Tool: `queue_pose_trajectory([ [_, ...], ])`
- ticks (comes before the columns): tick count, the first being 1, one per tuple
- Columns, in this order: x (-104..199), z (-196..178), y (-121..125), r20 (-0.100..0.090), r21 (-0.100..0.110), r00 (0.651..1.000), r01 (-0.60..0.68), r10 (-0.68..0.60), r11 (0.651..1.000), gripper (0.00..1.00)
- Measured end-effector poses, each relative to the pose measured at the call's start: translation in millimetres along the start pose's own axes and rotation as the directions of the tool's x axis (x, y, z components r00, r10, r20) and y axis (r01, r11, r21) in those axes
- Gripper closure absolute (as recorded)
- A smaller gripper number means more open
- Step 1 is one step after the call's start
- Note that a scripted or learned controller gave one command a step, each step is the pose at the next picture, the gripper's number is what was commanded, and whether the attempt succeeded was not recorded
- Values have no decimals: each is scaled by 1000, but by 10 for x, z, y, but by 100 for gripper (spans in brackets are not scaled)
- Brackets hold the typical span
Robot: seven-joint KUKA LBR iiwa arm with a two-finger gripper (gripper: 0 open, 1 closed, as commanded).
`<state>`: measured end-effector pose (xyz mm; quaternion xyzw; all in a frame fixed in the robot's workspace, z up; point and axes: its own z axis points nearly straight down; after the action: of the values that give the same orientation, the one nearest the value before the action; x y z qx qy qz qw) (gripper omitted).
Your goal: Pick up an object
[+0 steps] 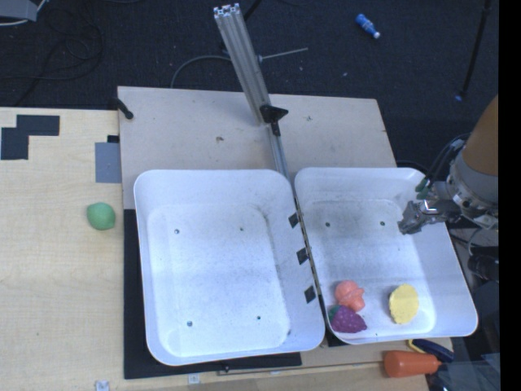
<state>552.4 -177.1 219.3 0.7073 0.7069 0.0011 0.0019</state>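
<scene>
We take this for a robotics lab — not a home or shop. Two shallow white bins, the left bin (216, 271) and the right bin (370, 218), sit side by side on a plain board bench (195, 133). An aluminium extrusion post (244, 59) is bracketed to the far edge of the board. Loose black cables (73, 35) trail across dark carpet at the far side — and a grey robot arm (476, 177) reaches in from the right.
</scene>
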Motion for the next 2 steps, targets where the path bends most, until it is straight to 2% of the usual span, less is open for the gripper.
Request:
queue_pose_trajectory([
  [1,-6,-96,1,-1,4,1000,0,0,1000,100],
  [2,448,-181,100,-2,4,1000,4,-4,1000,100],
])
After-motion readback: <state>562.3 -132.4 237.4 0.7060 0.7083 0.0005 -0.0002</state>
